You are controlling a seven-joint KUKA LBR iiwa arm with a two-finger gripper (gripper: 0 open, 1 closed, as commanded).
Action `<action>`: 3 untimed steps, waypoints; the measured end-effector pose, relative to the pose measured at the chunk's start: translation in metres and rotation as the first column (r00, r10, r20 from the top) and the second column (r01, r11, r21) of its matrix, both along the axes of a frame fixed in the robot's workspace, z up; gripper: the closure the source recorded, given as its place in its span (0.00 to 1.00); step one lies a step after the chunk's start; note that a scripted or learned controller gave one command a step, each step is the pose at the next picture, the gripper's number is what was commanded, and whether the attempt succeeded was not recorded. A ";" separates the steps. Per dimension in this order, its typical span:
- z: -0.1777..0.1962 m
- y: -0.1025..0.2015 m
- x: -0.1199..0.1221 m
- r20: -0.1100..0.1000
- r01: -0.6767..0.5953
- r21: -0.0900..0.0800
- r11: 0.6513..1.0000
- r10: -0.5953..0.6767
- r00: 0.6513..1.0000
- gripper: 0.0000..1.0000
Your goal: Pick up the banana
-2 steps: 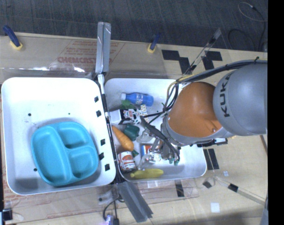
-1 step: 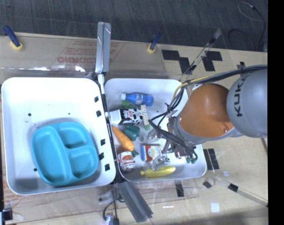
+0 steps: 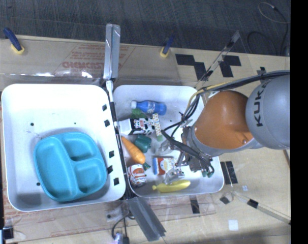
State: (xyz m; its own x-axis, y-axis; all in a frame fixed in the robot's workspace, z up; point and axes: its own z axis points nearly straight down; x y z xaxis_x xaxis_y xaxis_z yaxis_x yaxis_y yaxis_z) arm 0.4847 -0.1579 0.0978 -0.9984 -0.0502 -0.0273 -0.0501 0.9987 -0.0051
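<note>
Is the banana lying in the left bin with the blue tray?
No, the banana lies at the near edge of the right bin; the blue tray sits in the left bin.

The grey arm [image 3: 270, 117] with its orange band [image 3: 222, 120] enters from three o'clock and bends down toward eight o'clock. Black cables loop across its wrist. The metal two-finger pincer [image 3: 177, 172] hangs low at the wrist's seven o'clock, pointing downward.

Blue bottle [image 3: 149, 107] lies well up from the claw. Carrot [image 3: 133, 150] and small can [image 3: 137, 174] sit to its left. Teal divided tray [image 3: 70, 165] rests far left.
</note>
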 end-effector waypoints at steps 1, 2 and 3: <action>-0.001 -0.048 0.006 -0.010 -0.159 -0.002 0.987 0.159 0.987 0.00; 0.000 -0.050 0.007 -0.008 -0.514 -0.011 0.857 0.514 0.858 0.00; 0.035 -0.040 0.053 -0.026 -0.414 0.003 0.910 0.414 0.910 0.00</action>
